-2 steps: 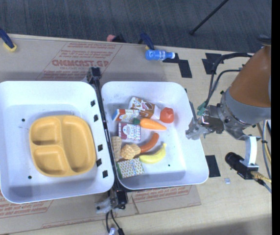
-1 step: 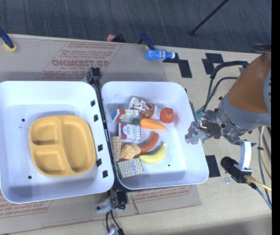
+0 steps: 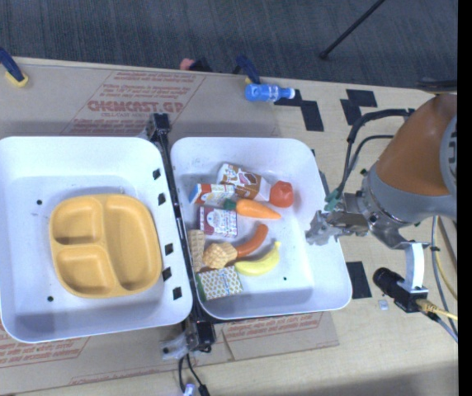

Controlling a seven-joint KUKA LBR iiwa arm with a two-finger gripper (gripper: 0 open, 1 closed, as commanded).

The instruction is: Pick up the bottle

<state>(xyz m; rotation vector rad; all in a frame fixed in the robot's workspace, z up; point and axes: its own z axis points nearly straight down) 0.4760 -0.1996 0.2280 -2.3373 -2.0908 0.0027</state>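
A small bottle [image 3: 210, 194] with a red and white label lies on its side in the upper left of the right bin [image 3: 328, 280], among toy foods. It touches a printed packet [image 3: 238, 180] and a small carton [image 3: 219, 221]. My gripper [image 3: 318, 228] hangs over the right bin's right rim, well to the right of the bottle and apart from it. Nothing shows in the gripper. The grey arm with its orange band [image 3: 417, 155] reaches in from the right.
Around the bottle lie a tomato [image 3: 281, 193], carrot [image 3: 257, 209], sausage [image 3: 252, 238], banana [image 3: 260, 261], cookie [image 3: 214, 255] and green box [image 3: 219, 283]. The left bin [image 3: 5, 221] holds a yellow compartment tray [image 3: 104, 243]. A blue clamp [image 3: 262, 92] sits at the bench's back edge.
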